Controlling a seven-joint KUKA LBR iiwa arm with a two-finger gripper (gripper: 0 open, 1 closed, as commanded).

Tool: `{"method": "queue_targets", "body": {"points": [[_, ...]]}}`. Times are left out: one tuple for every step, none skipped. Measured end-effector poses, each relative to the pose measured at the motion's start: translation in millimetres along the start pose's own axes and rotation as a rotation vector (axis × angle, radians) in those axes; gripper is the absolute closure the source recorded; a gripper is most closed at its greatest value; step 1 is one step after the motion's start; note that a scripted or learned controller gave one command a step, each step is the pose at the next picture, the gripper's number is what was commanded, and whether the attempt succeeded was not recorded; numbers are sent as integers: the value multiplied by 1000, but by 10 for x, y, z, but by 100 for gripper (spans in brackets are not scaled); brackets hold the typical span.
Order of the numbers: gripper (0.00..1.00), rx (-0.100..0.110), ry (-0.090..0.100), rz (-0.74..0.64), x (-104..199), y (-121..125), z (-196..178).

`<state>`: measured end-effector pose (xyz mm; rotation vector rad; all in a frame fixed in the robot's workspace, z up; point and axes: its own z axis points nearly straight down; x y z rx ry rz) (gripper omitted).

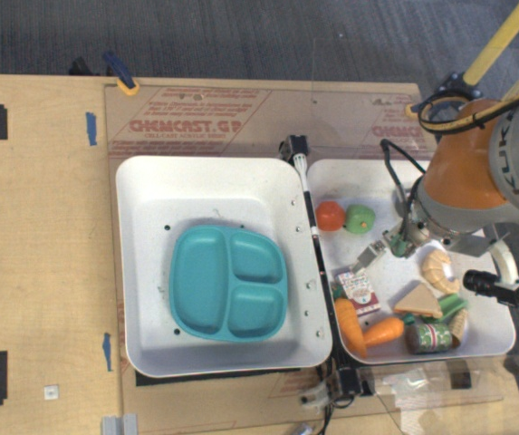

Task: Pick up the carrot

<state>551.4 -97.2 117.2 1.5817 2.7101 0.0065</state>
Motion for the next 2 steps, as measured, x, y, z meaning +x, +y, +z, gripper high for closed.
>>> {"method": "queue_targets", "body": {"points": [[0, 2, -5, -505, -710, -88, -130], [0, 1, 1, -586, -163, -9, -388]]}}
